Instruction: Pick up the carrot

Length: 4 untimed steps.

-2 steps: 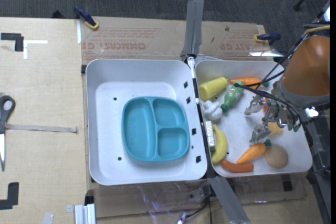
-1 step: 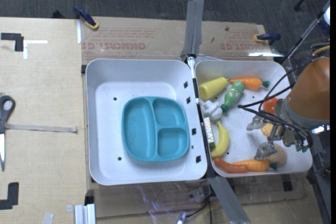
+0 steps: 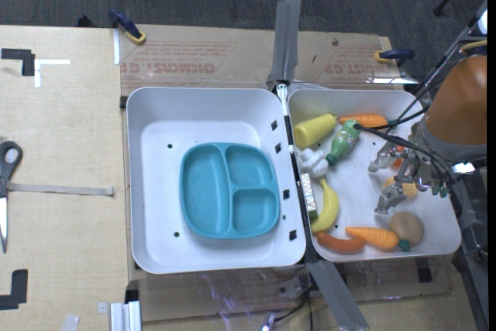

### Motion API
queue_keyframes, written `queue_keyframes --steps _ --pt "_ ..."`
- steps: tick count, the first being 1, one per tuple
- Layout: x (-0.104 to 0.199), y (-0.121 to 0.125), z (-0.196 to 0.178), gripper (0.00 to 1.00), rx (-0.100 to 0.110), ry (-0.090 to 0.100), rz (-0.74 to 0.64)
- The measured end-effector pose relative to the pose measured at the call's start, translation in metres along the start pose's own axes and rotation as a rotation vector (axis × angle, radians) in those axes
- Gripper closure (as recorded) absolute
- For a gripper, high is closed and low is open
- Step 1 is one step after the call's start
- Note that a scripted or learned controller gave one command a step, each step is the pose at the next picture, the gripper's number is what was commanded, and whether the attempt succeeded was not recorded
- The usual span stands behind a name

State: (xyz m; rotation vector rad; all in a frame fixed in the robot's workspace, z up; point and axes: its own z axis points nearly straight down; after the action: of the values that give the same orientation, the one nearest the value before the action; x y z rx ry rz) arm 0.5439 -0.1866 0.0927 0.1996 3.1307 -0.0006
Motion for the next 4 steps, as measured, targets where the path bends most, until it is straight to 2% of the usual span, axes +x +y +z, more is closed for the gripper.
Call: queue_keyframes --steps 1,2,3,4 --pt "-0.043 -0.020 -0.001 0.00 0.001 -0.002 0.107" --pt "-0.103 -0.022 -0.020 0.00 0.001 -0.002 0.418" --pt "-0.053 0.034 -0.095 0.00 0.001 0.002 0.381" --pt "0.004 0.046 -0.121 0.00 0.001 0.001 0.300"
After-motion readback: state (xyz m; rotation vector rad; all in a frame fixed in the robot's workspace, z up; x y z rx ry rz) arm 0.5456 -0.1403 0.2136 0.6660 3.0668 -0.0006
